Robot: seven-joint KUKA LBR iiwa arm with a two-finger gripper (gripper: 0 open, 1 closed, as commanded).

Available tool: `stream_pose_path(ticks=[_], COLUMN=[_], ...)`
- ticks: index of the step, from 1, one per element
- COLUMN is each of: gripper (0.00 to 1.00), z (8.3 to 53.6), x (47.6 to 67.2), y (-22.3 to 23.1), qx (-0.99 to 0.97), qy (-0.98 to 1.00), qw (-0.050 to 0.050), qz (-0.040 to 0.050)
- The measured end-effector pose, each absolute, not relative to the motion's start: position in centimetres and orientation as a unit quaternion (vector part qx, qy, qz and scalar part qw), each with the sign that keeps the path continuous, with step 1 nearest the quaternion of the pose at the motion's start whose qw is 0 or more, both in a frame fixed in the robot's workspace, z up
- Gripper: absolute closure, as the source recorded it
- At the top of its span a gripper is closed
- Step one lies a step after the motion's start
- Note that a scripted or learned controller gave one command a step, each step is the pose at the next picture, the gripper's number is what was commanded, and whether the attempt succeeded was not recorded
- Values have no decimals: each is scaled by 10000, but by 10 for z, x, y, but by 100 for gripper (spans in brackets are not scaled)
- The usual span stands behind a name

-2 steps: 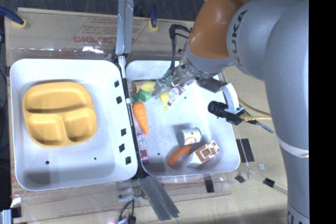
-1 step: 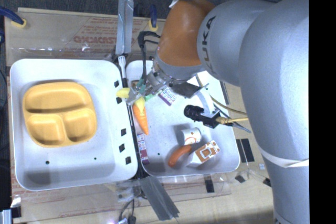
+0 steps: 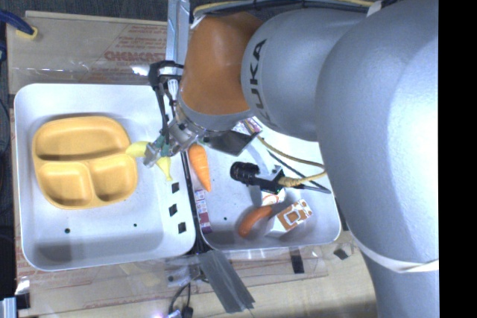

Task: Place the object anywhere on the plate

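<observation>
The end effector [image 3: 158, 153] was clamped across the middle of a banana [image 3: 137, 150], over the left bin [image 3: 89, 238]. The yellow plate [image 3: 82, 160] lay immediately left.

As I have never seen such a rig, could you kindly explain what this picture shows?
One camera looks down at a slant on a bench with two white bins. The big grey and orange shape is a robot arm, reaching in from the right. Its gripper hangs by the wall between the bins and seems to pinch a yellow toy. The left bin holds a yellow divided plate, the toy's target. The right bin holds a carrot, a sausage and a small carton.
</observation>
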State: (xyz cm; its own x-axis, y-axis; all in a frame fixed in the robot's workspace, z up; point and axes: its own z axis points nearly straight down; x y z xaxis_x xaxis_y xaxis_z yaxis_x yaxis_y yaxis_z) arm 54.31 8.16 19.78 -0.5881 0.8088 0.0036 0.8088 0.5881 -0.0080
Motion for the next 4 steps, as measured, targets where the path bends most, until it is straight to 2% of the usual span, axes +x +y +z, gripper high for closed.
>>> stream_pose_path(ticks=[1, 2, 3, 4], gripper=[100, 0, 0, 0], z=[222, 223, 321, 219], x=[534, 534, 584, 638], y=[144, 144, 205, 211], qx=[-4074, -4074, -4984, -5656], qy=[-9133, -9132, -8670, -8247], qw=[20, 19, 8, 26], qz=[22, 22, 24, 42])
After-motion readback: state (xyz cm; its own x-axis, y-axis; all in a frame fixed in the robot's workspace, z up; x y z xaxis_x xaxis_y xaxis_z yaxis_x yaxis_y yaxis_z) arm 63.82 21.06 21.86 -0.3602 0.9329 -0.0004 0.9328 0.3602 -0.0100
